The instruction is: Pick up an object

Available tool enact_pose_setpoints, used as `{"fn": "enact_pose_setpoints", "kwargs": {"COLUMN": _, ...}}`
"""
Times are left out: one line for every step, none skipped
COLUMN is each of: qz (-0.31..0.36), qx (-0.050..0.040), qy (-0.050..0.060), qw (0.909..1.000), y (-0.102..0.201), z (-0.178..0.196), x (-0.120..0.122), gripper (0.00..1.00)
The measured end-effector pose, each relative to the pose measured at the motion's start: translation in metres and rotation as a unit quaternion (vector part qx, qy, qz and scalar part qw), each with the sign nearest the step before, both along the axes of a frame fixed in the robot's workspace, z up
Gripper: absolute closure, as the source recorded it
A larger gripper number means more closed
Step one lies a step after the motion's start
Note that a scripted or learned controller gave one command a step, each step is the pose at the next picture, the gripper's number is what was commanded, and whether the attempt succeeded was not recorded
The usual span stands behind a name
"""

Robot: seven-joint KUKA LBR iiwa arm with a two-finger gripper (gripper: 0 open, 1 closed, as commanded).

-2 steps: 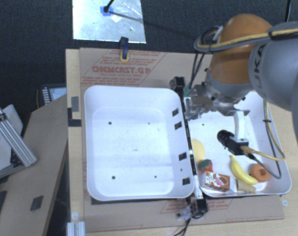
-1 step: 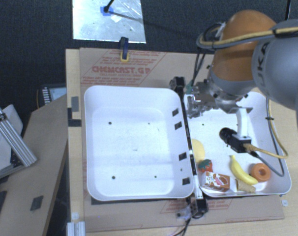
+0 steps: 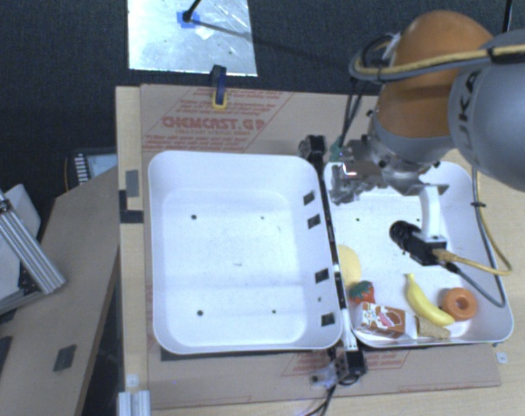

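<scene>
Two shallow white bins are set side by side on the counter (image 3: 85, 232): the left bin (image 3: 236, 258) and the right bin (image 3: 371, 224). Six loose things can be counted in the right bin, all bunched along its near edge. One of each is seen:
- one yellow banana (image 3: 423, 300)
- one orange ring (image 3: 459, 303), just right of the banana
- one red-and-white packet (image 3: 382, 319)
- one small red thing (image 3: 361, 293) with a bit of green on top
- one pale yellow round thing (image 3: 349, 263), tucked against the wall between the bins
- one tan scrap (image 3: 433, 328), partly covered by the banana's lower end

What the yellow round thing and the red one really are can't be made out, tbh; it's too blurry. The packet's print can't be read either.

One arm (image 3: 496, 120) is reaching in from the right, and a good part of the right bin's far side is hidden under it. The hand (image 3: 345, 178) is placed over the far left corner of that bin, close to the dividing wall and well apart from the pile. It's seen from above and mostly blocked by the wrist, so whether it's open or closed can't be told, and nothing is seen held in it.

The banana is curved, bright yellow and lies flat, with one tip pointed toward the far side.
</scene>
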State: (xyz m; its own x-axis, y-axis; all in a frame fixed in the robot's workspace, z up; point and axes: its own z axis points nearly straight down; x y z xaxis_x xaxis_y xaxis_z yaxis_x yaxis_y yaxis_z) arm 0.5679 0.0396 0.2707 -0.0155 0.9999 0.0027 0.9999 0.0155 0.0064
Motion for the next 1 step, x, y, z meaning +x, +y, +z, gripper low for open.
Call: {"fn": "enact_pose_setpoints", "kwargs": {"qz": 0.003, "qx": 0.0004, "qy": -0.001, "qw": 1.0000, "y": 0.0004, "z": 0.0105, "x": 0.0008, "gripper": 1.00}}
